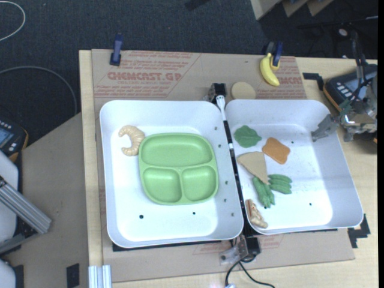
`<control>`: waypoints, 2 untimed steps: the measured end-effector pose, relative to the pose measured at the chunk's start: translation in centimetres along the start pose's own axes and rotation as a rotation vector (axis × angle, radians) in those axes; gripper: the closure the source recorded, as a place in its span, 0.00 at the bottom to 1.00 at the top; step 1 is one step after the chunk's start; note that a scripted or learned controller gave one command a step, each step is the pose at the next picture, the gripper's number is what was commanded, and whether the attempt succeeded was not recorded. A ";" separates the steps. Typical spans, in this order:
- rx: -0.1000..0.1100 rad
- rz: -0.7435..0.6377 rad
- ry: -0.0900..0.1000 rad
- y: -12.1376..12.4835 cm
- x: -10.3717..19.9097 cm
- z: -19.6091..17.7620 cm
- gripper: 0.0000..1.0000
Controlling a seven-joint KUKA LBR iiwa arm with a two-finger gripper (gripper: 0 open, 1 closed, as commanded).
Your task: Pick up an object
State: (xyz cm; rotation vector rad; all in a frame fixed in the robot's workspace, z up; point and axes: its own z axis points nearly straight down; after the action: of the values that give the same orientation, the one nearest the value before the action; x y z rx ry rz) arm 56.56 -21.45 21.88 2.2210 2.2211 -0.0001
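A bench topped with brown cardboard stands on dark carpet and bears two shallow white bins side by side. The left bin holds a green divided plate at its centre and a tan croissant at the plate's ten o'clock. The right bin holds the likely pick targets, all clustered toward its nine o'clock side: a green leaf piece, an orange slab just beside it, a tan wedge, green pea pods touching the wedge's lower end, and a small pastry piece against the rim at seven o'clock. A yellow banana and a tan disc lie outside the bins at twelve o'clock. The gripper sits at the right bin's two o'clock edge, at the rim, well apart from the cluster; nothing is seen between its fingers, and whether they stand wide or narrow cannot be told. The arm enters from three o'clock, mostly out of frame. Risk, in my judgement: the wedge and pods touch, so a descent there could nudge one aside or catch both; flat pieces may slip from a pinch; the pastry's place at the wall may block a finger.
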 end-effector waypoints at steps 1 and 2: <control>0.006 -0.002 0.007 -8.7 10.4 13.8 0.00; -0.010 0.000 0.001 -8.1 9.9 12.0 1.00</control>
State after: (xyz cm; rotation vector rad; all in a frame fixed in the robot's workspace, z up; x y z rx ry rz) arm 48.45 -11.53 9.87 2.2164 2.2165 0.0122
